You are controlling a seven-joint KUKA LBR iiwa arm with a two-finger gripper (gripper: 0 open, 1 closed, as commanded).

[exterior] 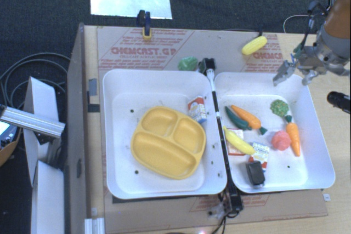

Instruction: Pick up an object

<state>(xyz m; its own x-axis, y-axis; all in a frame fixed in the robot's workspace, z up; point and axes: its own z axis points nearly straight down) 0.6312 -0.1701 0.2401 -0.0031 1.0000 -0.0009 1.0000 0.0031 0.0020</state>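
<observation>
My gripper (294, 75) hangs above the far right edge of the right bin (315, 172), fingers spread open with nothing between them. Below it in that bin lie a green broccoli piece (279, 107), an orange carrot (294, 138), a pink round fruit (281, 141), a second carrot with a dark green end (245, 117), a yellow banana (238, 141), a small white packet (260, 149) and a black block (255, 173). The left bin (118, 118) holds a yellow divided tray (167, 141) and a small red and white can (197, 109).
A yellow corn-like piece (254, 45) and a green item (188, 64) lie on the board behind the bins. A black clamp (208, 66) sits at the far end of the divider between the bins. Cables and a metal rail lie to the left of the bench.
</observation>
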